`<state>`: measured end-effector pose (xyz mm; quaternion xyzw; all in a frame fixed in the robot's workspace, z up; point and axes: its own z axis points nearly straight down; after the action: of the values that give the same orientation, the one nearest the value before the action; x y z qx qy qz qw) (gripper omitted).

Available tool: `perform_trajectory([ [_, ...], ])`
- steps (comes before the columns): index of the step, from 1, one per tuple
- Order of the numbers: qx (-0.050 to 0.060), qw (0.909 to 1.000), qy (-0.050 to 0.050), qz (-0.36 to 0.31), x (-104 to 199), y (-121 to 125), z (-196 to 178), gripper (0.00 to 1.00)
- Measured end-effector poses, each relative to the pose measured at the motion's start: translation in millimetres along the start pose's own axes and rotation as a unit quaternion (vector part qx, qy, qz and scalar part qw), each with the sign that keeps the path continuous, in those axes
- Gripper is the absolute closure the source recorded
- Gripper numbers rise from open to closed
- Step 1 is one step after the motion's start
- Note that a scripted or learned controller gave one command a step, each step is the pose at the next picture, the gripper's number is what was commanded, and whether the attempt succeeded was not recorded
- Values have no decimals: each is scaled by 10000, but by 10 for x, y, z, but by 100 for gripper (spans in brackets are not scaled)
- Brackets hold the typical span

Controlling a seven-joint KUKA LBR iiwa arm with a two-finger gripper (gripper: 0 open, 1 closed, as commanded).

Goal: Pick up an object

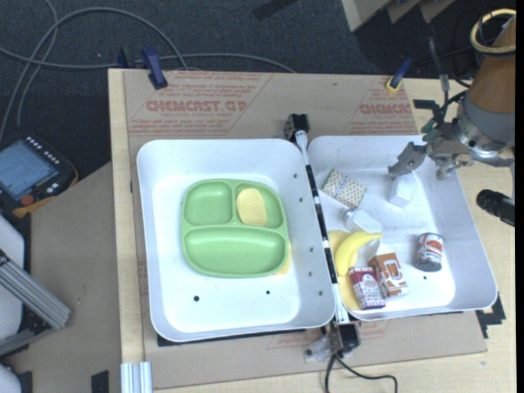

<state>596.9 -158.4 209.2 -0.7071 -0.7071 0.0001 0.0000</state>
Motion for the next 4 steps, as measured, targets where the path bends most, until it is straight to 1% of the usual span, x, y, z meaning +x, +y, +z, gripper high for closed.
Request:
perform_trajectory([
  [1, -3, 10000, 5, -7, -540, 84, 1242, 0],
  [2, -21, 10000, -12, -9, -655, 312, -512, 0],
  [3, 11, 10000, 5, -5, -64, -168, 1058, 0],
  [4, 1, 10000, -2, 6, -527, -479, 733, 0],
])
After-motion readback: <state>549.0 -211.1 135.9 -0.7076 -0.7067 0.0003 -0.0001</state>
